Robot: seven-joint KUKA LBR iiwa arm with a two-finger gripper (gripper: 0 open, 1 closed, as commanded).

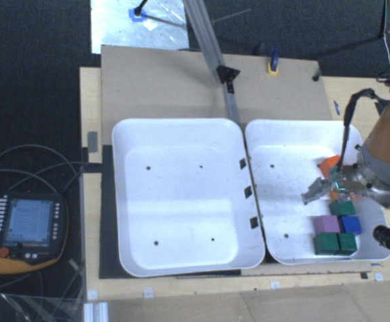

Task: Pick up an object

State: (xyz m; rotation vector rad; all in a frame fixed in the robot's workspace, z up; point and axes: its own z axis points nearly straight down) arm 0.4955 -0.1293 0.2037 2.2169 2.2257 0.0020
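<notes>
Pick not done yet, as far as you can see. Your gripper (319,192) sits low in the right bin (275,146), at the left edge of the block pile. Fingers: can't tell if wide or narrow, they blur into grey metal, and no block is visibly between them. So call it approach or grasp attempt, nothing lifted.

Candidates, all placed from the gripper: orange block (328,165) just up-right, partly behind the cable. Teal-green block (344,207) just right and below. Pink block (327,223) below it. Blue block (350,224) right of the pink. Two dark green blocks (336,243) lowest, near the bin's front rim. They are packed touching each other, so I'd judge a clean single grasp tricky. Which one is targeted, unclear.

Left to do: close on one, lift it clear.

Surface: the right bin and the left bin (181,193) sit side by side on a tan board. Left bin holds only dark specks. Room: dark carpet floor, teach pendant (24,230) far left of the gripper with looped cables, metal pole (205,25) slanting in above the bins.
</notes>
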